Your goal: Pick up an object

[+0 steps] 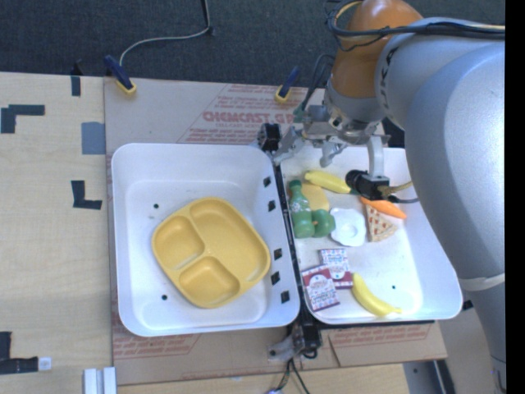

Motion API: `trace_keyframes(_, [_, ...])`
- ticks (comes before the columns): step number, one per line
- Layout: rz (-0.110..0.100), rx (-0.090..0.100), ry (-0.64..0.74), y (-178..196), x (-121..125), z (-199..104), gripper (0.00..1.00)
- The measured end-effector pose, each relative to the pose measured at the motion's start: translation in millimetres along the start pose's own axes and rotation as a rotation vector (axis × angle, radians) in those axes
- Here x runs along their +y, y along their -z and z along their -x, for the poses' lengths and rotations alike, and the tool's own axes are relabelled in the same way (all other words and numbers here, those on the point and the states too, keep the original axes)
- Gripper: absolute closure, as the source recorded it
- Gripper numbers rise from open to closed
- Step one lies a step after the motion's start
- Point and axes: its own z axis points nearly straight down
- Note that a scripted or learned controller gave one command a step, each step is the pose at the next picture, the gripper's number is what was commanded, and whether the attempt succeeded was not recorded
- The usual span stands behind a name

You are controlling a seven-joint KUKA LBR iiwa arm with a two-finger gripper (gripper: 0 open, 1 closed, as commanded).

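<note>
Reaching in from the right, the grey arm point(443, 97) with its orange band point(369, 43) hangs over the far end of the right bin point(426, 298). The gripper point(332, 142) sits near the far rim, above the divide between the two bins; whether it is open or closed cannot be told from this view, and nothing is seen held in it. In the right bin lie a yellow banana point(373, 296), a small red carton point(321, 287), a white egg piece point(348, 226), a green bottle point(303, 216), a pizza slice point(379, 222), a carrot point(385, 208) and a yellow corn piece point(328, 180). The left bin point(135, 171) holds a yellow divided plate point(211, 251), lying flat near its middle.
</note>
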Motion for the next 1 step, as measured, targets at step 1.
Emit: trace_keyframes(1, [0.0,0.0,-0.003,-0.1,-23.4,50.6,0.0])
